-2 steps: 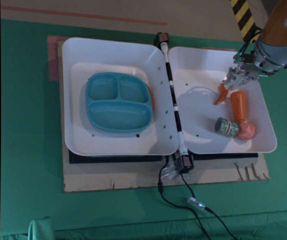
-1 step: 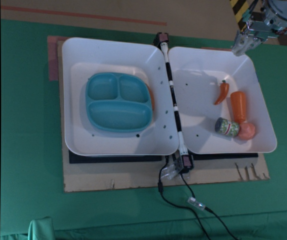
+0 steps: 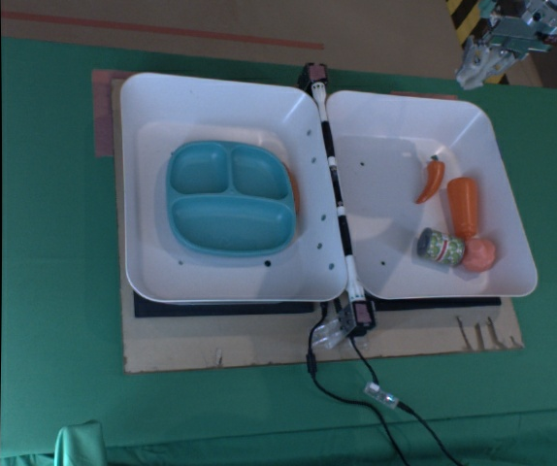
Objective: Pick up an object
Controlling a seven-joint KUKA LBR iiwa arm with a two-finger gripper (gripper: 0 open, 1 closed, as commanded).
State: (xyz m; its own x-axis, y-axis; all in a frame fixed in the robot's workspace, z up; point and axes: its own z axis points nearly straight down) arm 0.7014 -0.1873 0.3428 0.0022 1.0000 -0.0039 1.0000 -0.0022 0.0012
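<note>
Your gripper (image 3: 473, 74) hangs at the top right of the view, above the far corner of the right bin (image 3: 511, 178) and outside its rim, well apart from anything you could pick; at this angle you cannot tell how the tool is set, and nothing is visible in it. The candidates all lie in the right bin's near right part: a small orange chili pepper (image 3: 431, 180) lying alone on bare floor, an orange carrot (image 3: 463, 205) just beside it, and below them a small speckled can (image 3: 441, 248) on its side, touching or nearly touching a pinkish round fruit (image 3: 479, 253). The left bin (image 3: 152, 115) carries a teal divided plate (image 3: 230, 198), which looks too flat and broad to be a good target. You would do best to pick a piece with free space on both sides. The carrot looks the safest: long, firm, with clear floor to its right. Come down across its narrow width, near the middle of its length. Avoid the can and fruit pair, since a descent there probably nudges one into the other, and the can may roll.
</note>
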